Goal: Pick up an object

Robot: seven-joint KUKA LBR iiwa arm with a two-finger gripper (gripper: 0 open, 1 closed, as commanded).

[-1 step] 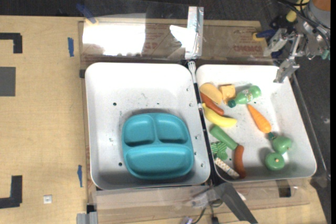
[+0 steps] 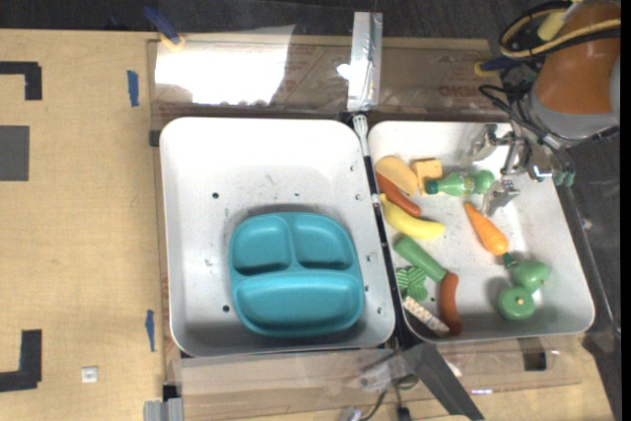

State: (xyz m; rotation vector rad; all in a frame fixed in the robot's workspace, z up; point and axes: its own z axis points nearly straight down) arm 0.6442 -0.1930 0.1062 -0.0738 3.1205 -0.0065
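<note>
The right bin holds several toy foods: a yellow banana, an orange carrot, a green bottle, a green pear-like piece, a red sausage, a green pickle and an orange-and-red piece at the bin's back left. My gripper hangs at the bin's back right, just above the green bottle and the carrot's tip. Nothing shows between its fingers.
The left bin holds a teal divided tray. A metal divider post stands behind the gap between the bins. Cables and the arm's orange band crowd the upper right. Cardboard lies to the left.
</note>
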